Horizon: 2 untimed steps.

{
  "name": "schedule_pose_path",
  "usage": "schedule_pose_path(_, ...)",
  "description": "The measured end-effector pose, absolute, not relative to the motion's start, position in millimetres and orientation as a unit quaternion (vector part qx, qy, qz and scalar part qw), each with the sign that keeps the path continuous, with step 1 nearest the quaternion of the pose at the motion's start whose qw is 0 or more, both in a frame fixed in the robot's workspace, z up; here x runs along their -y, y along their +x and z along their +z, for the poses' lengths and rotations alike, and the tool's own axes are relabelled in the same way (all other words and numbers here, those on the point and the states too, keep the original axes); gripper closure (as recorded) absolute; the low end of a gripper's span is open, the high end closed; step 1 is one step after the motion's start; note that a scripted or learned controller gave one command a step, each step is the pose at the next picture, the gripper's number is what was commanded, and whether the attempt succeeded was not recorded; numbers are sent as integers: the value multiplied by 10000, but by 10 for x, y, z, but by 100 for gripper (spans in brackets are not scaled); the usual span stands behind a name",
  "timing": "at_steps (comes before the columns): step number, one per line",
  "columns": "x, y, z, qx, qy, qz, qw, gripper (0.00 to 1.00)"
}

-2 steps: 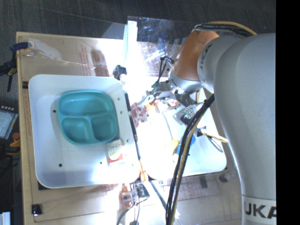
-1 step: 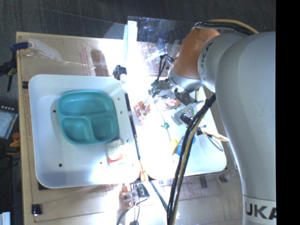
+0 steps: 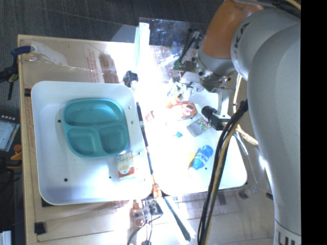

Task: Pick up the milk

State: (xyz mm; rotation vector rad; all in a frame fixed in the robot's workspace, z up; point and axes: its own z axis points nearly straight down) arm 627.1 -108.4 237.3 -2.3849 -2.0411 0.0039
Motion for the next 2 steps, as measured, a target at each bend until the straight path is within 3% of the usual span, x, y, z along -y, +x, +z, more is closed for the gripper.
schedule_pose_path(1,1081,6271,2372,6502,-7597,11,16,0)
schedule_pose_path(2,915,6396,3531,6216,-7834,5,1,0)
